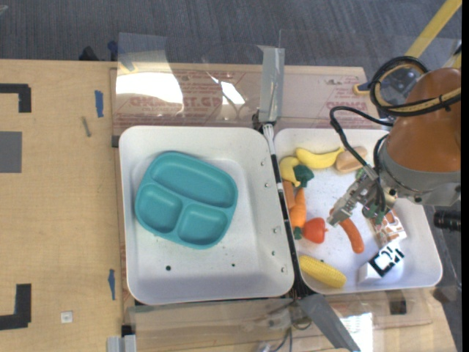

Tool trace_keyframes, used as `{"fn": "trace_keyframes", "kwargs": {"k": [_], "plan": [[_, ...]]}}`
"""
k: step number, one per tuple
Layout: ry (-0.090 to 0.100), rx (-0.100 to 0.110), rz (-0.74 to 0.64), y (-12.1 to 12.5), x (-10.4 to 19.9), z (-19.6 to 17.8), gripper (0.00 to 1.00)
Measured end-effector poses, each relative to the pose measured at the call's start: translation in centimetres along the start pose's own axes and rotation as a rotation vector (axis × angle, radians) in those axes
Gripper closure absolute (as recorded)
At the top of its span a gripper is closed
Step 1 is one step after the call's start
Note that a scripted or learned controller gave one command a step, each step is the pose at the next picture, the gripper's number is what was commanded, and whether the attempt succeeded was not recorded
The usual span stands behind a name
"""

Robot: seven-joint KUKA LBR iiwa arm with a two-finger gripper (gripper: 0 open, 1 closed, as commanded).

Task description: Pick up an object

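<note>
right, the grey arm [421,134] with its orange band leans in over the right bin [418,273] — its pincer [343,215] hangs low above the bin floor, and whether it's wide or narrow, can't tell from up here. nothing visibly gripped. just beside its tip lies an orange sausage-shaped piece [352,235], with a red tomato [315,230] a little to the left. a carrot [297,206] lies along the bin's left wall, a yellow banana [316,157] sits at the far end next to a tan piece [347,161], and a corn cob [322,270] rests near the front edge. over in the left bin [146,270] — a teal divided plate [187,199], well apart from the action.
</note>
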State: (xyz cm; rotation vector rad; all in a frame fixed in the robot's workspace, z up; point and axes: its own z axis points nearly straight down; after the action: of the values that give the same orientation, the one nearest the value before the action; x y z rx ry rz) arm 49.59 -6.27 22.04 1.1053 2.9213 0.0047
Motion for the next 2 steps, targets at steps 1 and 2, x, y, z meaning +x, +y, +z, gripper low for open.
{"fn": "trace_keyframes", "kwargs": {"k": [1,2], "plan": [[-0.005,-0.003,-0.002,0.2,-0.1,-1.0,1.00],[0.019,0.010,-0.173,-3.5,-2.8,5.5,1.00]]}}
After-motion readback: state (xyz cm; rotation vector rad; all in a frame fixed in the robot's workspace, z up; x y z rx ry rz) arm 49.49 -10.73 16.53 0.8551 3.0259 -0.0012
